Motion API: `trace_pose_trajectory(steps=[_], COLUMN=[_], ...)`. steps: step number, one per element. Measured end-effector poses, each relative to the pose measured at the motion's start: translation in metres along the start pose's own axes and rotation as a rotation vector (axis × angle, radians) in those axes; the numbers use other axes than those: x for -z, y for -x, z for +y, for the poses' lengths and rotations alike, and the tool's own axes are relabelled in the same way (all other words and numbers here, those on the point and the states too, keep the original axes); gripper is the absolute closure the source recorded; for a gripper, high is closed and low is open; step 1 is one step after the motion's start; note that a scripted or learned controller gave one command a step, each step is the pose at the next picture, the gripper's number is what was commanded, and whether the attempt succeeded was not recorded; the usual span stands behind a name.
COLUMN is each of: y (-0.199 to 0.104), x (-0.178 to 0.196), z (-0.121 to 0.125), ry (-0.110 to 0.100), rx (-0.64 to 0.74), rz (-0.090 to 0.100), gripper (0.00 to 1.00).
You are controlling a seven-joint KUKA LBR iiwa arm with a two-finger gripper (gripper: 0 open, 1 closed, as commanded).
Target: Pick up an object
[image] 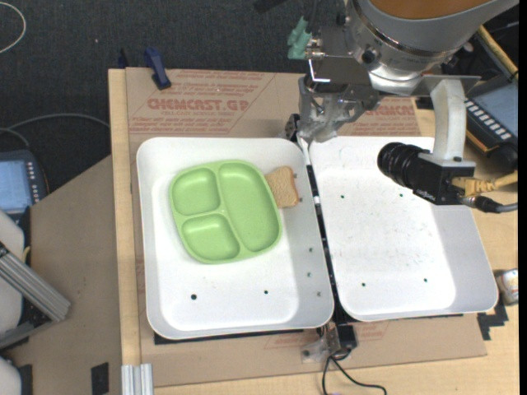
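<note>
Cardboard-topped desk (pixel 206 97) with 2 shallow white bins side by side, arm reaching in from the right.

At far left, the left bin (pixel 165 303) holds a green 3-compartment plate (pixel 224 211), and a tan slice of toast (pixel 284 187) lies touching the plate's right rim, near the wall shared with the right bin (pixel 395 245). Above the far end of that shared wall hangs the tool (pixel 317 126), nothing visibly between its fingers; whether they are apart or together I cannot tell. A black cylindrical camera (pixel 416 171) juts over the right bin.
</note>
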State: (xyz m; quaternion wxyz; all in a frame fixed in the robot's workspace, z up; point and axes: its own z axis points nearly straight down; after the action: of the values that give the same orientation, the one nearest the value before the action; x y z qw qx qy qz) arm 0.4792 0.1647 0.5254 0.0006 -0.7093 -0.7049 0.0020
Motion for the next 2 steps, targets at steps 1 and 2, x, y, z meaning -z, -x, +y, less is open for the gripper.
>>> trace_pose_trajectory(steps=[1,2], y=[0.026,0.024], x=[-0.160,-0.141], z=[-0.001,0.001], ry=[-0.015,0.007], rx=[0.002,0.004], rz=[-0.005,0.004], gripper=[1.00,1.00])
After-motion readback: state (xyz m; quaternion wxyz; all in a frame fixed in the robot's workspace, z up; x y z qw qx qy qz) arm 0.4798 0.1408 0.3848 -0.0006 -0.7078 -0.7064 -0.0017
